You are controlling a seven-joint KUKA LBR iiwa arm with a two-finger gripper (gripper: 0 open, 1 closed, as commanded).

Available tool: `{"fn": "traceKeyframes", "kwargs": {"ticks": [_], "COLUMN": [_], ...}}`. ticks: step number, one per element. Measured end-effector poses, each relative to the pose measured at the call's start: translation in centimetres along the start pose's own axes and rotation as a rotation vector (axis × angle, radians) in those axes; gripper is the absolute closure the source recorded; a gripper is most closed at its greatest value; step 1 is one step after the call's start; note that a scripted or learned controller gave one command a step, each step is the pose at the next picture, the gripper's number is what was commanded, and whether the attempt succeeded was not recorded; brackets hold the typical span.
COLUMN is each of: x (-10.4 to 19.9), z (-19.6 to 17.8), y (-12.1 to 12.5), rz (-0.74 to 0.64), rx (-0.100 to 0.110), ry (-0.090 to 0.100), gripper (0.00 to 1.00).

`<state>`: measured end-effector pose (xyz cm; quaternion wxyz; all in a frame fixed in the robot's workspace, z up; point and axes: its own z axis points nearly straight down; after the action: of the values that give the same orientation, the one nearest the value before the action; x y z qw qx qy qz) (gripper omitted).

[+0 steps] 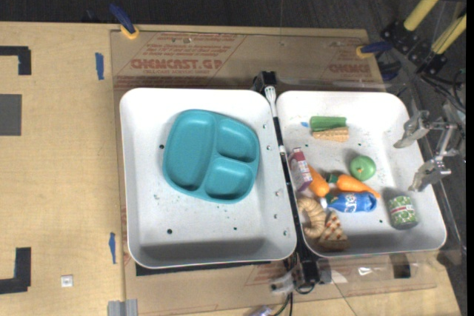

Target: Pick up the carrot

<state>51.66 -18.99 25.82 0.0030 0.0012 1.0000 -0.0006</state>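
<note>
Carrots are two here, so we point to the longer one [354, 184], lying in the right bin [385, 111] beside a green apple [363, 167] (touching a blue pouch [354, 203]). We see the gripper [428, 152] at the bin's right rim, fingers spread wide, holding nothing. A teal plate [211, 155] fills the left bin [141, 181].

Hand [428, 152]: bare silver metal (thin bracket-like fingers), dark cables trailing behind.
</note>
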Motion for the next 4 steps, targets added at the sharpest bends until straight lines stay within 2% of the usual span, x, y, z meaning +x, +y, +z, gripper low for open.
{"fn": "traceKeyframes", "kwargs": {"ticks": [1, 2, 3, 4], "x": [3.8, 0.2, -0.4, -1.6], "z": [15.4, 16.7, 15.4, 4.9], "y": [5.0, 8.9, 9.0, 16.4], "rz": [-0.074, 0.105, 0.104, 0.239], "rx": [-0.004, 0.003, 0.005, -0.004], "ry": [0.007, -0.007, -0.026, -0.006], "gripper": [0.0, 0.0, 1.0, 1.0]}}
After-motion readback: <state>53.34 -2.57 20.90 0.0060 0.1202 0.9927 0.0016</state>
